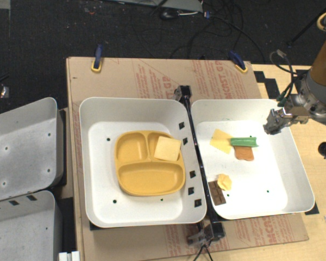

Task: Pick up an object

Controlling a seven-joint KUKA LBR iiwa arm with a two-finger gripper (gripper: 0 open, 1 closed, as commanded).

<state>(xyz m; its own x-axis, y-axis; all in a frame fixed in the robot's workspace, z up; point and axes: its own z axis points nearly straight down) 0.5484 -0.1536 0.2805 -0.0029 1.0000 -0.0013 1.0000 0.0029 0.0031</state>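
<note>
My gripper [272, 124] hangs over the right bin's [293, 200] far right side, just right of the green stick. In that bin lie a pale yellow wedge [220, 141], a green stick [243, 142], a brown oval piece [244, 153] under the stick, a small yellow chunk [224, 181] and a dark brown bar [216, 192]. The gripper is dark and seen from the side, with nothing visibly between its fingers.
The left bin [98, 200] holds a yellow divided plate [146, 175] with a pale yellow square slice [167, 148] in its upper right compartment. A black divider strip [193, 156] runs between the bins. Two spare white bins [22, 145] sit off the bench at left.
</note>
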